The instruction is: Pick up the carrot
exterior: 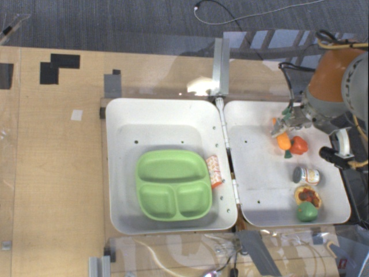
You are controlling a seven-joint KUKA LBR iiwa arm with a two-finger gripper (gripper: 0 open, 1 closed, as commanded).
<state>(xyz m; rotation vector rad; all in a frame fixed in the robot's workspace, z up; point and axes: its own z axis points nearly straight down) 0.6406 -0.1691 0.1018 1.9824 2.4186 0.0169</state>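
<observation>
The small orange plastic carrot (283, 142) lay in the right white bin (253, 172), at five o'clock just below the two-finger gripper (286, 122); whether its jaws were apart or together was unclear.

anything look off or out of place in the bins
One thing: a small orange-and-white packet in the left bin lies tilted against the right edge of the green divided plate, not flat on the floor. The toy foods in the right bin look merely scattered.
</observation>
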